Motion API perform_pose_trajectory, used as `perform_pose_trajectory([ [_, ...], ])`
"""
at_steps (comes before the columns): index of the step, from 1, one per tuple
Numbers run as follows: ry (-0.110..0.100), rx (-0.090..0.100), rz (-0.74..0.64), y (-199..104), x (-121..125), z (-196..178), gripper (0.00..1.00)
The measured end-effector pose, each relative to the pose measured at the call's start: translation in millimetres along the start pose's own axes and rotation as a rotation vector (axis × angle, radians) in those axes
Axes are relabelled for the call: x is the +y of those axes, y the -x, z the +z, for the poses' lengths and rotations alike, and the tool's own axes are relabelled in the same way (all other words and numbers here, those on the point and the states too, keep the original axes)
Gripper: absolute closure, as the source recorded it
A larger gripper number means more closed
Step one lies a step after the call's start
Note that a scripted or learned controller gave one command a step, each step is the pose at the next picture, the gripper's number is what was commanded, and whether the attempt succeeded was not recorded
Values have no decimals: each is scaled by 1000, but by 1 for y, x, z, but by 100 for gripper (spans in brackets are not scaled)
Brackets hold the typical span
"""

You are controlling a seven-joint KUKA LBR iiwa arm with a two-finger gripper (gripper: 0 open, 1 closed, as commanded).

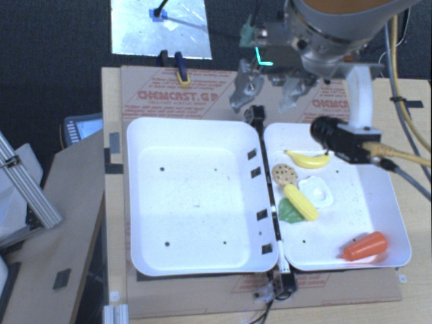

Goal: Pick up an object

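My gripper (pixel 268 95) hangs high over the back edge of the bins, above the divider, with its two fingers spread apart and nothing between them. In the right bin (pixel 385 201) lie a yellow banana (pixel 308 158), a round cookie (pixel 284 174), a white fried egg (pixel 316 192), a corn cob with a green husk (pixel 298 204) and an orange carrot (pixel 364 246). All of these sit below and to the right of the gripper, apart from it.
The left bin (pixel 196 194) stands beside the right one, joined by a black clipped divider (pixel 266 194). A black camera on a white post (pixel 347 139) overhangs the right bin's back edge. Cables run along the right side.
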State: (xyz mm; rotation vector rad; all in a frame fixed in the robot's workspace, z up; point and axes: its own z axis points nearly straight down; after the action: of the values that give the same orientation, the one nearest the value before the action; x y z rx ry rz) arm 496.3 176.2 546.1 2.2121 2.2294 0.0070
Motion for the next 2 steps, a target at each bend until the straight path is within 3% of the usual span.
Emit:
perform_pose_trajectory([
  [1, 4, 1, 2, -59, 71, 10, 0],
  [2, 1, -1, 8, -57, 120, 11, 0],
])
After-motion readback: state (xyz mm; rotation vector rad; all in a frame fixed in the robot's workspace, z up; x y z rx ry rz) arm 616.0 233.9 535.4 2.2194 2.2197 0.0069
